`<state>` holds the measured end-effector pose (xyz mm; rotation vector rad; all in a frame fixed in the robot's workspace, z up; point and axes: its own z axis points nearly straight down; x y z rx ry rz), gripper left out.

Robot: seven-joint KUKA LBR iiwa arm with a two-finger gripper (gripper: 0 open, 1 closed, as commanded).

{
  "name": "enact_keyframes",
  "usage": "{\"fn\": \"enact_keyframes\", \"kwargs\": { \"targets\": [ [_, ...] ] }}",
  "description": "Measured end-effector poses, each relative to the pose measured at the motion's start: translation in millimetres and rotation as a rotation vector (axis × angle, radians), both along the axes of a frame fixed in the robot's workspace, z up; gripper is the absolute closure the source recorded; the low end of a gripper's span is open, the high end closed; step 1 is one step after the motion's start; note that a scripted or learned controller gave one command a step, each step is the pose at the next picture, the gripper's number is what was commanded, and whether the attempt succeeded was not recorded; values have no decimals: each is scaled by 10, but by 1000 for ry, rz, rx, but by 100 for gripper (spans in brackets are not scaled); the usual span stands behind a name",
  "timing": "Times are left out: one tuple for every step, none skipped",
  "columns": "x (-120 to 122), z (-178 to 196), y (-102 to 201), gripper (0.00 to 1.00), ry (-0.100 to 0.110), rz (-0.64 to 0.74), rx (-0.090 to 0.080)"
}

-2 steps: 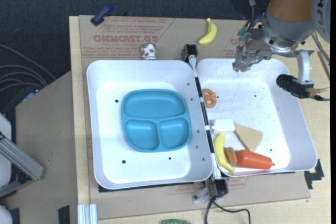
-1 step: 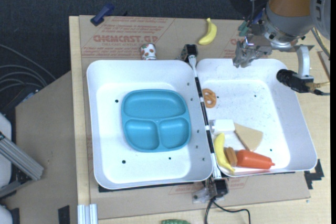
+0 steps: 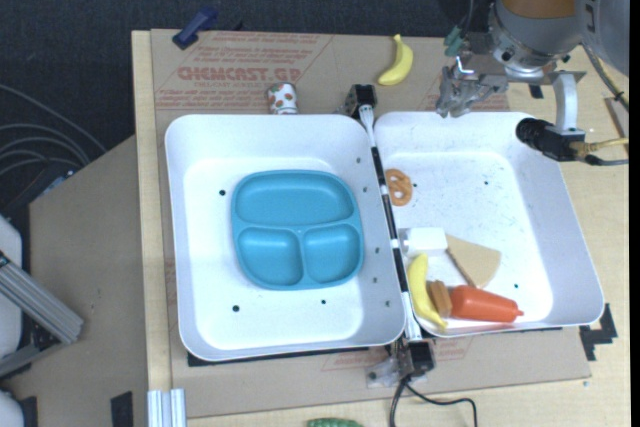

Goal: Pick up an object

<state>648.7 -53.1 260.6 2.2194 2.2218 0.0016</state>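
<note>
Only legible text: red printed lettering on the brown cardboard sheet under the bins, behind the left white bin, which read roughly "CHEMCAST GP". Smaller red lines above and below it were too fine to read.

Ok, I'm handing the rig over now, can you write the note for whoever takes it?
Gripper: above the far rim of the right bin, nothing seen in it; whether it is open or shut is unclear.
Right bin: pretzel near the left wall; white block, tan wedge, banana and carrot bunched in the near left corner.
Left bin: blue divided tray.
On the board behind the bins: second banana.
Done: nothing picked up. Left: the whole pick.
</note>
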Motion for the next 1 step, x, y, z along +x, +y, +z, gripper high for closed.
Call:
{"fn": "enact_keyframes", "kwargs": {
  "targets": [
    [-495, -158, 277, 100, 4, 0, 1]
  ]
}}
